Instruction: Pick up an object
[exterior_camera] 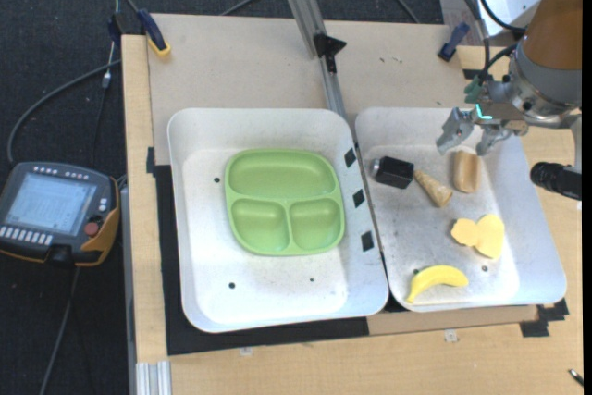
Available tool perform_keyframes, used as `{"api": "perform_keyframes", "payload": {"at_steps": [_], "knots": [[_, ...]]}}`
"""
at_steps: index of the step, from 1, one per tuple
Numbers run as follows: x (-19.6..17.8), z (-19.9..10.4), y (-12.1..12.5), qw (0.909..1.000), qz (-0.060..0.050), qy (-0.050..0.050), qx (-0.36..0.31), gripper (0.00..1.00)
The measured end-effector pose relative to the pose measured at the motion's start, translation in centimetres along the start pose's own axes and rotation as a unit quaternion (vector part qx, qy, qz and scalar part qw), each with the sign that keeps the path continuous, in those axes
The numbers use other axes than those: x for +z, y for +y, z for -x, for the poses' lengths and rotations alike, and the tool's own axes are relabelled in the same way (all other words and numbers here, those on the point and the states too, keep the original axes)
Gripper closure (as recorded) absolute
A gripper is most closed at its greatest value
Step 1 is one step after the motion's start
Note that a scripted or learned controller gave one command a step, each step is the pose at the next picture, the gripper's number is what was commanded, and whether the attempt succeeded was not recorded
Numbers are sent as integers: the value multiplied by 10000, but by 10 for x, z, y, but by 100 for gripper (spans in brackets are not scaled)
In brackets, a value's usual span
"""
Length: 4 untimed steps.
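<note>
Camera view: bench (240, 51) with two white bins side by side. Left bin (199, 291) holds a green plate (282, 202) with three compartments, nothing on it. Right bin (536, 277) holds the loose stuff: black block (394, 172) near the far left, tan cone (432, 188) just beside it, tan bread piece (465, 171) at the far side, yellow chunk (481, 236) mid-bin, banana (437, 279) at the near edge. Arm (555, 32) reaches in from the right. Gripper (474, 139) hangs at the far edge of the right bin, fingers spread, nothing between them, right over the bread piece. Bread piece looks like the nearest target; not grasped yet. To do it well: centre the fingers across its narrow width, go straight down, close only once both fingers straddle it. The cone lies close on its left, so avoid nudging it or catching both. The bread piece is small and rounded and may slip if gripped off-centre.
</note>
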<state>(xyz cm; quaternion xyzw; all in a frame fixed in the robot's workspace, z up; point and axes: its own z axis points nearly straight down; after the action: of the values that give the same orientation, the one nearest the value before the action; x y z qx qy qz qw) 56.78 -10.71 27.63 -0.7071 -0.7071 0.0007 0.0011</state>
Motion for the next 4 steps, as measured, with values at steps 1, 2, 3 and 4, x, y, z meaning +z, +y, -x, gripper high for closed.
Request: {"api": "perform_keyframes", "payload": {"at_steps": [1, 2, 3, 4], "knots": [[-1, 0, 0, 10000, 11, -1, -2, 0], [56, -10, -4, 10000, -23, 9, -1, 0], [103, -11, 5, 10000, -13, 6, 1, 0], [157, -3, -1, 10000, -17, 7, 6, 0]]}}
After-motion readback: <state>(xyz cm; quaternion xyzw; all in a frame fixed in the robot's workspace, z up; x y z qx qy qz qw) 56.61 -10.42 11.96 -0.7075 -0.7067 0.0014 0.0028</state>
